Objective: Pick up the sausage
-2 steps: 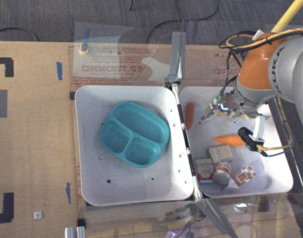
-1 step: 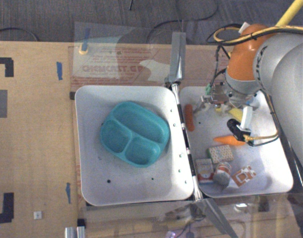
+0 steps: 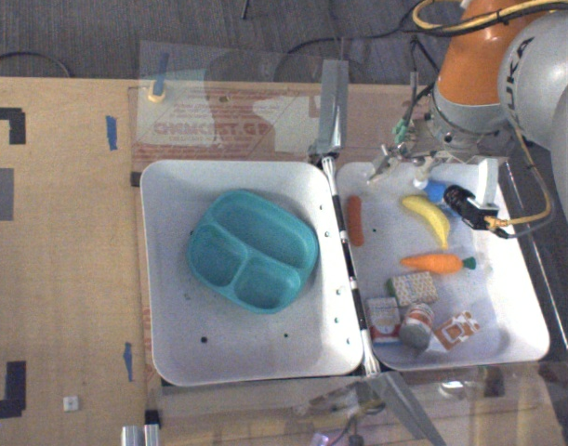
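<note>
We find the sausage (image 3: 355, 221) hugging the right bin (image 3: 534, 342)'s left wall, awkward to straddle; the gripper (image 3: 400, 156) hovers above, its grasp unreadable.

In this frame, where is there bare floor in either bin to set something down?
Left bin: bare strips around the teal tray, widest along the near edge. Right bin: a bare patch between the sausage and banana; its near end is crowded with small packages below the carrot.
</note>
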`<state>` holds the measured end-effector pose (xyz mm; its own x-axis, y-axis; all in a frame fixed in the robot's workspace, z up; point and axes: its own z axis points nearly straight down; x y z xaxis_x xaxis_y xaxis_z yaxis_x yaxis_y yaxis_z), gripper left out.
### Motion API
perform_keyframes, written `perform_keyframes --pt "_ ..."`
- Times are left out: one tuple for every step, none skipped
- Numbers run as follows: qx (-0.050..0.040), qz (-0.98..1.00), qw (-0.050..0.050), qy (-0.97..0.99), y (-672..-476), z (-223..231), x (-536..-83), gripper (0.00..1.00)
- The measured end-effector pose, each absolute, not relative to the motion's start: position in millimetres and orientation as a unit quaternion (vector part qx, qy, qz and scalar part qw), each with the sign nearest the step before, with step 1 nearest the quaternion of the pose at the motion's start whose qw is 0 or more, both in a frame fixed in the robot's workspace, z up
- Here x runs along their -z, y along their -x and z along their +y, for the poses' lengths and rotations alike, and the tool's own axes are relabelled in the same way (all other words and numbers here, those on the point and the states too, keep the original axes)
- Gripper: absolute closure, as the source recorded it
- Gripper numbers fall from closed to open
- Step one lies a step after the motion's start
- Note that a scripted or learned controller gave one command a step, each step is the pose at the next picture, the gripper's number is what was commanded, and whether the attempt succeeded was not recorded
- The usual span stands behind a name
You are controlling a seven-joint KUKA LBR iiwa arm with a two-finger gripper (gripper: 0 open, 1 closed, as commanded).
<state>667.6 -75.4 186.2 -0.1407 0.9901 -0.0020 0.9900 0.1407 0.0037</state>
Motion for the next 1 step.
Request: perform_keyframes --pt "-0.0012 0.788 0.002 -0.615 -668.3 -97.3 -87.2 0.00"
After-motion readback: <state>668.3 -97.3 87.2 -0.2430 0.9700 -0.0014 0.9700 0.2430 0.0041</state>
